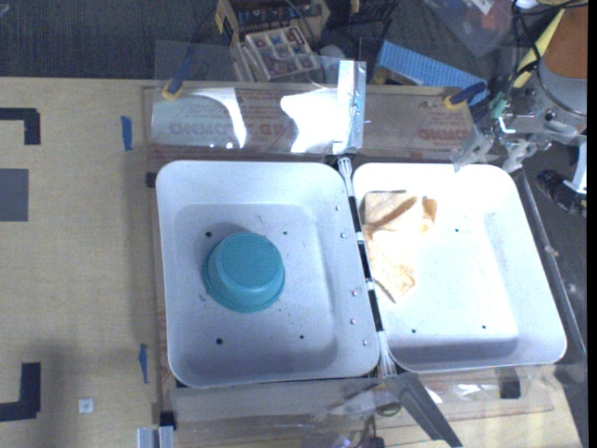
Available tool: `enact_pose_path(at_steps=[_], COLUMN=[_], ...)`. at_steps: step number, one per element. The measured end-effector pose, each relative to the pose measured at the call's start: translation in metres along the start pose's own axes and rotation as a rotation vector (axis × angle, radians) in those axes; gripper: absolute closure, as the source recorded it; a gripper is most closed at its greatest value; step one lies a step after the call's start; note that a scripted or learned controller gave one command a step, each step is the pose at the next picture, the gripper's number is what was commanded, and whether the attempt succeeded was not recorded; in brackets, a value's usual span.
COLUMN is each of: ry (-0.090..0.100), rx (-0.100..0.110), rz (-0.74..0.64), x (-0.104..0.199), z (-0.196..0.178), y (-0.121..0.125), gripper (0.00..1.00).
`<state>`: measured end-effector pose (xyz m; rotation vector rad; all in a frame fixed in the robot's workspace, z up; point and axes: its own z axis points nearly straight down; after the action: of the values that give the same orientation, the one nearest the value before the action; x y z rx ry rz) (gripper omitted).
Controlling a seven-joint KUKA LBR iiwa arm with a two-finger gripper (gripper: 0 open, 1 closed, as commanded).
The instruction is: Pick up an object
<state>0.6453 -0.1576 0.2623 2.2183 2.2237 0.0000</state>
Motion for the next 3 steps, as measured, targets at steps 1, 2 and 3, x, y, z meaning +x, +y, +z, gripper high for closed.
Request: enact_pose_path(at_steps=[1,2,3], ry=[0.0,0.0,-0.001], rx=[-0.001,-0.006,-0.012], rz=[-0.127,-0.217,-0.216], x=[0.021,0.002,0.002], z=[0.131,0.173,0.161], y=[0.022,0.02,0.022], gripper=[0.0,0.0,1.0])
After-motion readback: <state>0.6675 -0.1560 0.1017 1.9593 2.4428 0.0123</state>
